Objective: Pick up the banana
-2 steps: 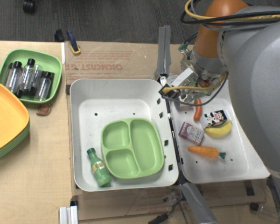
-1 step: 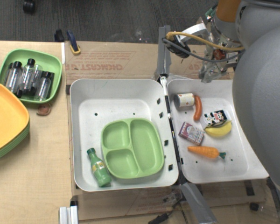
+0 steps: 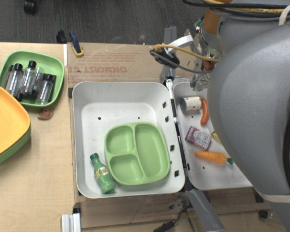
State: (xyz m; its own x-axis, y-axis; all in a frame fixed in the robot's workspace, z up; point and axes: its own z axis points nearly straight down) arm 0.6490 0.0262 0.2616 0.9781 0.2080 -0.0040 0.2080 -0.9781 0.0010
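camera view gives us no clear banana; we judge it may lie in the right bin (image 3: 241, 180) under the arm (image 3: 256, 91). fingers: we cannot tell. we risk seizing the carrot (image 3: 210, 156) instead.

L bin (image 3: 82, 129): divided plate (image 3: 137, 153), bottle (image 3: 102, 174) at its L. R bin (image 3: 217, 178): can (image 3: 192, 103), carton (image 3: 198, 137), carrot (image 3: 211, 156), all near of claw (image 3: 199, 81).
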